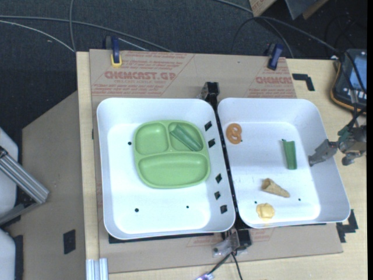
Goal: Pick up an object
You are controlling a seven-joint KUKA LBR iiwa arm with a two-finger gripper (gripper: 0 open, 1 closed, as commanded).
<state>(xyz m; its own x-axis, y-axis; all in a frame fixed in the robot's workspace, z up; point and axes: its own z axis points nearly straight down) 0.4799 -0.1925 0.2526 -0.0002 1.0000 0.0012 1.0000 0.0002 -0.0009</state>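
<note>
Four items in right bin (309, 112); jaws (322, 154) at its right rim

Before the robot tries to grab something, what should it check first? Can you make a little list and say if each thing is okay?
1. Things to grab lie in the right bin: ok.
2. Green block lies apart from the other items: ok.
3. Gripper is near the green block: ok.
4. Gripper open and ready: cannot tell.
5. Pretzel has room around it: not ok, it sits close to the bin's left wall.
6. Green plate sits out of the way in the left bin: ok.
</note>
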